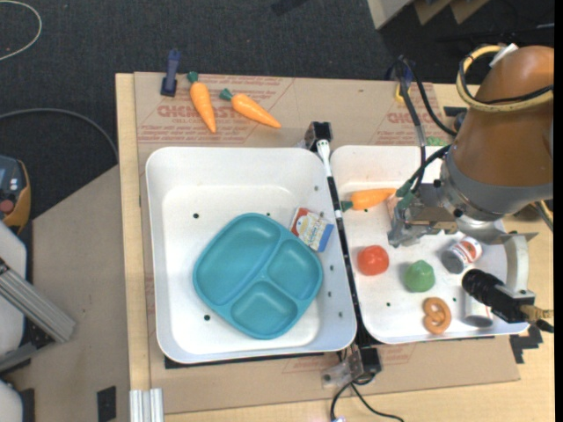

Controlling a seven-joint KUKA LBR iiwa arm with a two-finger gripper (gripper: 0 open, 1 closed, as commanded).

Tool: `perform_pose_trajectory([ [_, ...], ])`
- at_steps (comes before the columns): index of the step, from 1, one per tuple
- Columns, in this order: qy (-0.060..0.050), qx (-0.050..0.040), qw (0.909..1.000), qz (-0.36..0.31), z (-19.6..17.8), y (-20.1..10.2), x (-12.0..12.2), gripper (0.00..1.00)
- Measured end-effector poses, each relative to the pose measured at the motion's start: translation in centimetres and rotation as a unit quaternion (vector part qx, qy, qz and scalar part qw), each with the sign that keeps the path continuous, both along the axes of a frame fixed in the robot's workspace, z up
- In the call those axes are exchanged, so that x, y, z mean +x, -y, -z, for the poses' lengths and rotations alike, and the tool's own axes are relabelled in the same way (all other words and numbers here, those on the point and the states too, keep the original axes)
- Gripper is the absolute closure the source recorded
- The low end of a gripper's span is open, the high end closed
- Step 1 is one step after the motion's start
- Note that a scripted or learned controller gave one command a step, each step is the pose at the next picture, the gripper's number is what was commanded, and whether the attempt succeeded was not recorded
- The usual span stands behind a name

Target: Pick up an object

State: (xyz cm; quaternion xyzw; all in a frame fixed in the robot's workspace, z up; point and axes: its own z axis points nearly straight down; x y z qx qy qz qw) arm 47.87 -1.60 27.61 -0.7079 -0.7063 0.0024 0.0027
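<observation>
At centre right of the frame the arm's bulk hides part of the right bin (378, 323). The gripper (406, 229) hangs beside a carrot (371, 199). Whether it is parted or grasping anything, I cannot tell.

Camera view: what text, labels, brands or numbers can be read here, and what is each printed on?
"GHOMAS": my best reading of the faded red print on the cardboard sheet behind the left bin; uncertain, and the smaller line under it is too blurred to read.
Small packet beside the blue tray: printed, but too small to read.
Can in the right bin: label blurred, unreadable.
</observation>
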Motion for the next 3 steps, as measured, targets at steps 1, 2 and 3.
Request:
perform_pose_trajectory([
  [1,0.013,0.0010,0.9999,-0.004,-14.6,-3.1,0.2,1.00],
  [2,0.002,-0.0005,1.0000,0.001,-11.2,1.1,2.5,1.00],
  [3,-0.002,-0.0007,1.0000,0.001,10.6,7.8,11.3,1.00],
])
